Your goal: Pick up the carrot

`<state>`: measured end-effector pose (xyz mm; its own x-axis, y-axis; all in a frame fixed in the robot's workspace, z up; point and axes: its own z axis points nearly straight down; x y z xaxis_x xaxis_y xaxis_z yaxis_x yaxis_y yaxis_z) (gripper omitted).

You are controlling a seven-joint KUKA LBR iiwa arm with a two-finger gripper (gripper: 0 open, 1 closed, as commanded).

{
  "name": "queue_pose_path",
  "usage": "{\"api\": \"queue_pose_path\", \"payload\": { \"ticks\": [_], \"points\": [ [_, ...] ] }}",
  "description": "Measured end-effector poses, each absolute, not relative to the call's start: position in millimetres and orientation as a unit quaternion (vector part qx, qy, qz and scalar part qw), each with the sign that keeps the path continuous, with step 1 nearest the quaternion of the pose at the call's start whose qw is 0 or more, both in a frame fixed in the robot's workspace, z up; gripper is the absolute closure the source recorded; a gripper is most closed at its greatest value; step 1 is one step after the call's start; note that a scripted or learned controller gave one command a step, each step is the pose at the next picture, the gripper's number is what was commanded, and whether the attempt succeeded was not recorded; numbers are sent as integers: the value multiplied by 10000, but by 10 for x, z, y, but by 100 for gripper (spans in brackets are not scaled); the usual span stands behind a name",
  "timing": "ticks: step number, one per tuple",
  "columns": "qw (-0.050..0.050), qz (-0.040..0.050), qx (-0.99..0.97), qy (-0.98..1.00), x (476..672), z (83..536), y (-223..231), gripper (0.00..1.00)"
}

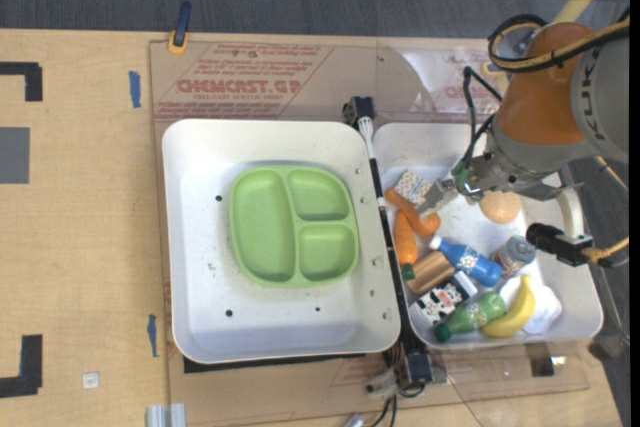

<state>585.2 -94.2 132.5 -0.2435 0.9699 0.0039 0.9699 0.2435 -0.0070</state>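
Observation:
The carrot is an orange, elongated piece lying at a slant near the left wall of the right bin. A second orange piece lies just below it, touching it. My gripper reaches in from the upper right and hovers over the carrot's right end, very close to it or touching it. The grey wrist and the orange band stand behind it. Nothing visibly hangs from the gripper.
Around the carrot lie a patterned packet, a gold cylinder, a blue bottle, a peach ball, a small can, a green bottle and a banana. The left bin holds a green divided plate.

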Motion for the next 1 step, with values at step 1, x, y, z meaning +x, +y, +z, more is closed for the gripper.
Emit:
{"api": "queue_pose_path", "payload": {
  "ticks": [1],
  "points": [
    [-20,-13,-6520,-7582,5717,962,-1008,0]
  ]
}}
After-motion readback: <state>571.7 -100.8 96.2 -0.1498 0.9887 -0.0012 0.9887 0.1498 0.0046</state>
